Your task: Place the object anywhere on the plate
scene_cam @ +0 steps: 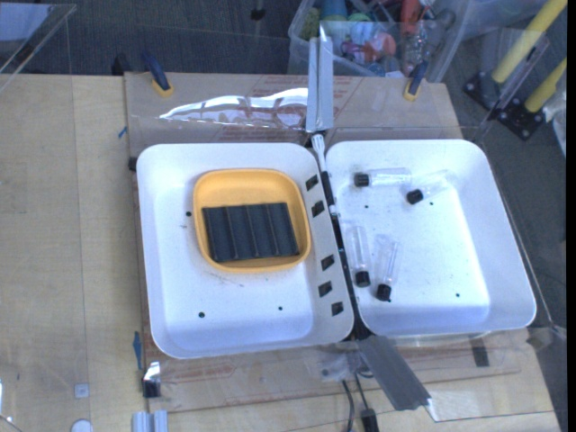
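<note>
Beyond pale surface [63,241], blurred clutter [378,16], hard to make out. Lay on yellow plate [247,180] in left bin [180,322]: black ridged object [250,232]. Scattered in right bin [468,286]: clear vials [385,257]. Could not tell claw's state.

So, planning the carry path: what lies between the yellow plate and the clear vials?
In the camera view, the bins' adjoining rims lie between the yellow plate and the clear vials.

Yellow plate [205,196], black ribbed block [249,232], clear black-capped vials [385,266], white bins [234,327]
</note>
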You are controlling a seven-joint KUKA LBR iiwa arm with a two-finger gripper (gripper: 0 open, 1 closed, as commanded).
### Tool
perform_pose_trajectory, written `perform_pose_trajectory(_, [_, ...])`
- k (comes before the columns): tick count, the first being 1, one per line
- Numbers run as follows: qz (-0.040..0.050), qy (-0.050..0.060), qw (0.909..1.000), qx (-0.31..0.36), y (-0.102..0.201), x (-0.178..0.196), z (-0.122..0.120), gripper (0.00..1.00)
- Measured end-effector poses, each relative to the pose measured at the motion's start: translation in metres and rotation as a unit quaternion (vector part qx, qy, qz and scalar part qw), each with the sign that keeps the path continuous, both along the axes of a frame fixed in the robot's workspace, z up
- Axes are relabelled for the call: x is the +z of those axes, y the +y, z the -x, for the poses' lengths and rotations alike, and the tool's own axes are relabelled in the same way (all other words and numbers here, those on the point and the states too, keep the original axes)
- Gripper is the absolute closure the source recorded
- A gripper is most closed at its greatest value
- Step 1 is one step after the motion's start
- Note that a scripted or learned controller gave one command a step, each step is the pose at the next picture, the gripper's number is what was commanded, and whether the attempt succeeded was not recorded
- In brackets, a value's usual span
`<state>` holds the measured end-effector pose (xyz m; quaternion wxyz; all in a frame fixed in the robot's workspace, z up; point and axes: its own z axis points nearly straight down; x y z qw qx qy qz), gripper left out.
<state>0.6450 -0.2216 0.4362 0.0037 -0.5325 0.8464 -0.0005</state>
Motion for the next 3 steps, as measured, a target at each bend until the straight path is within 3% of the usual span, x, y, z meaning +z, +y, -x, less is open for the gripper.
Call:
perform_pose_trajectory(1, [0.0007,-0.001,0.9889,0.149,0.0,0.0,-0.023,1.0])
perform_pose_trajectory(2, [0.0003,0.002,0.9659,0.259,-0.001,0.0,0.041,1.0])
perform_pose_trajectory(3, [0.0017,0.0,0.9205,0.391,0.006,-0.001,0.033,1.0])
